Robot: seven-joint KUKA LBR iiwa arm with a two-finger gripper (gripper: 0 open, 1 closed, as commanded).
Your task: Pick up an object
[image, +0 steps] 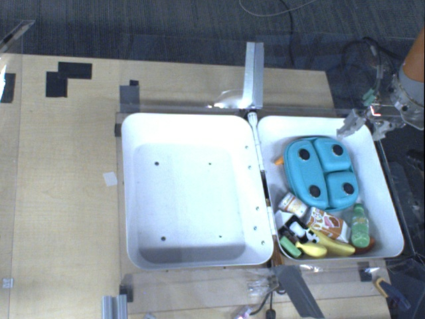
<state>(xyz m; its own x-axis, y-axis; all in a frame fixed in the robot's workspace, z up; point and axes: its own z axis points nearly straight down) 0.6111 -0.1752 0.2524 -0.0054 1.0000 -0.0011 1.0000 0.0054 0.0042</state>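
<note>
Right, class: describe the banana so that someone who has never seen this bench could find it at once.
Look at the right-hand white bin, then at the cluster of small items along its near edge. The banana lies there, beside a green bottle: it is the long, curved yellow piece.

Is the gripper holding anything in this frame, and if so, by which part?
Nothing is held. The gripper sits at the far right corner of the right bin, apart from the blue tray and other items.

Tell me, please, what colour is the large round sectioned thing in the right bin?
Light blue, with dark spots: the sectioned plate, seen in the camera view.
</note>
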